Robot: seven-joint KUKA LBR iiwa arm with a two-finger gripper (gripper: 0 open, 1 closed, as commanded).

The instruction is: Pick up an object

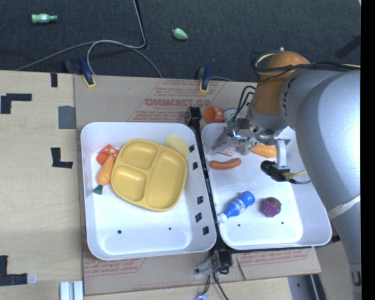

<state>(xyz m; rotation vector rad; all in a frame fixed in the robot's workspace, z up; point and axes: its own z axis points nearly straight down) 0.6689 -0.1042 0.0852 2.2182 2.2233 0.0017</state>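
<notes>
Down at the near edge of the surface point(41, 193), two white bins sit side by side. Nearest in the right bin point(275, 234) lies a blue bottle point(239, 205) with its white cap toward the divider, and just beside it, toward the right wall, a purple ball point(270, 206). Further in, a sausage point(225, 164) lies near the bin's left wall, on its own, nothing gripping it. Now the gripper point(234, 133) is low over the far left corner of that bin, just beyond the sausage; whether its fingers are spread or clenched I cannot tell, the wrist covers them. An orange piece point(263, 150) shows just beside the gripper toward the right, and an orange-red toy point(212, 114) sits at the far corner. Over in the left bin point(140, 237), a yellow divided plate point(149, 174) takes the middle, a carrot point(105, 171) and a red piece point(107, 154) touching its left side, a pale round thing point(176, 144) peeking out at its far edge. Beyond the surface, on the dark floor point(234, 35), lie a green bottle point(44, 18) and a green lump point(180, 34).
</notes>
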